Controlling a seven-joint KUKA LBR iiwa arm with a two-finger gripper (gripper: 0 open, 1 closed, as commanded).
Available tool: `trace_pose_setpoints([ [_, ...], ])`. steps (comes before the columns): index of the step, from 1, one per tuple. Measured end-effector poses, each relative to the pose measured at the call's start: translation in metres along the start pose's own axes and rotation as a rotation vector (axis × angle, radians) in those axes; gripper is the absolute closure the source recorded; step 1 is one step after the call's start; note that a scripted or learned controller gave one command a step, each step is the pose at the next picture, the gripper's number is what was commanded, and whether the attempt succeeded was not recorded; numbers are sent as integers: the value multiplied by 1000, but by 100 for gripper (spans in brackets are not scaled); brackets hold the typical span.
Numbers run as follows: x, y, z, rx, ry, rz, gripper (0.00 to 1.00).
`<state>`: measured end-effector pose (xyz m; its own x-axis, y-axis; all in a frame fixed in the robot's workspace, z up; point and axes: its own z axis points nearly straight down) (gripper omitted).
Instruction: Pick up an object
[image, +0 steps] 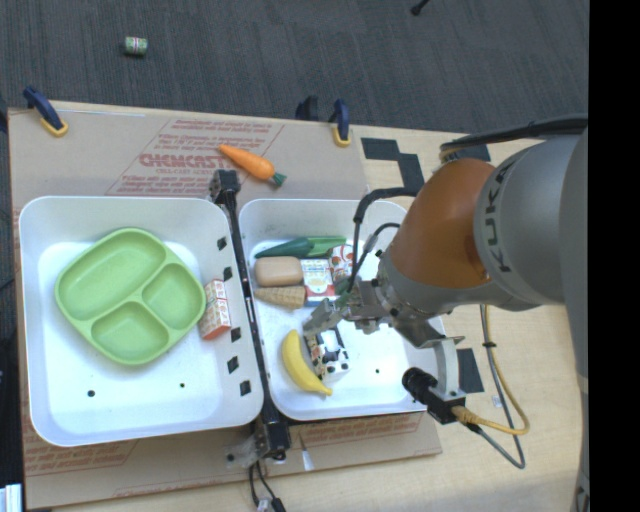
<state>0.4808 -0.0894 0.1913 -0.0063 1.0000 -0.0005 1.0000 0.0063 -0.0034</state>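
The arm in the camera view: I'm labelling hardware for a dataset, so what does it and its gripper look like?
The arm is bulky, rounded and grey, with a broad orange band above the wrist and dark KUKA lettering. Thin black cables loop beside the wrist. The gripper is a small metallic-grey assembly.

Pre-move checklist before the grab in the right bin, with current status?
1. Gripper over the right bin: ok.
2. A target beneath it: ok, a small black-and-white item lies just below.
3. Finger state: cannot tell.
4. Room around the target: not ok, the banana touches it.
5. Anything held already: cannot tell.
6. Left bin things clear of the arm: ok, green plate and small box sit apart.
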Motion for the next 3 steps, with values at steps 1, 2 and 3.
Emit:
trace_pose_setpoints([
  [1, -38, 14, 100, -1, 1, -1, 0],
  [2, -38, 16, 89, -3, -1, -6, 100],
  [3, -30, -2, 5, -4, 1, 1, 100],
])
